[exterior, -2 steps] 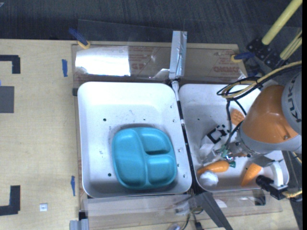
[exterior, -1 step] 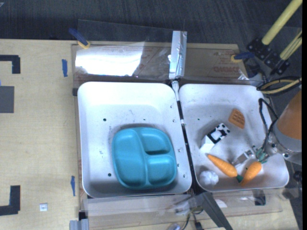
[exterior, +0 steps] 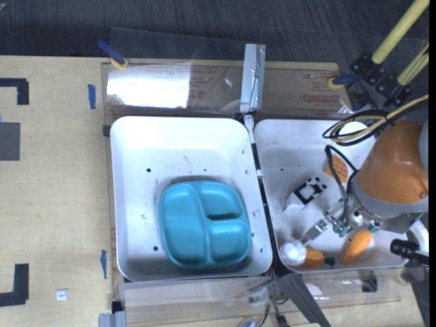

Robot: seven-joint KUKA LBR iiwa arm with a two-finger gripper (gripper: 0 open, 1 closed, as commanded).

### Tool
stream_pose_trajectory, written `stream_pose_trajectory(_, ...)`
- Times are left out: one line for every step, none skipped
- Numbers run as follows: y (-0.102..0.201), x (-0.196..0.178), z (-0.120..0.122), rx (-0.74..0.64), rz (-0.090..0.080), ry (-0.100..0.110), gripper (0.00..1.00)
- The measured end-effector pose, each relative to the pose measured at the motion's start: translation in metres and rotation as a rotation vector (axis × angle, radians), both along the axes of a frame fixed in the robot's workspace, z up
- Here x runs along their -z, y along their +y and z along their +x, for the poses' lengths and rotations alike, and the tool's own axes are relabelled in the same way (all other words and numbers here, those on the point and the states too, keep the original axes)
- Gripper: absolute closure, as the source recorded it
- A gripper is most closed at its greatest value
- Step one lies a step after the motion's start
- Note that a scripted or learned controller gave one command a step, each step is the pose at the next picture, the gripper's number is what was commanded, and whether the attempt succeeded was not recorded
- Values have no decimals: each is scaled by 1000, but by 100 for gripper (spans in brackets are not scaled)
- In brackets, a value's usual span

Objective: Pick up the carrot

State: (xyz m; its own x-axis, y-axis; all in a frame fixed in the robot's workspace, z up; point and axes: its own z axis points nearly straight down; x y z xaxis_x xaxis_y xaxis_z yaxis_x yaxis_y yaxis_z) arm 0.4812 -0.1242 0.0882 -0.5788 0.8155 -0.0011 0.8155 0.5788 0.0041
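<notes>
While a blue plate (exterior: pixel 204 222) fills one bin (exterior: pixel 136 138), carrots (exterior: pixel 357 245) share the other (exterior: pixel 279 148)

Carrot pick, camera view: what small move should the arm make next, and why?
Probably shift the gripper slightly toward the carrot and lower. The carrot lies on the right bin floor just beside the gripper, near the front wall, and is not seen between its fingers.

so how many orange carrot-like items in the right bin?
2. One carrot lies near the front wall, right beside the gripper. Another orange piece lies left of it, next to a white ball. The arm may hide more.
</notes>
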Motion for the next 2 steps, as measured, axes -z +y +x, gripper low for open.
stream_pose_trajectory(-46, -151, 1, -40, -6, -7, 0)
stream_pose_trajectory(-84, -2, 0, 29, -4, -2, 0)
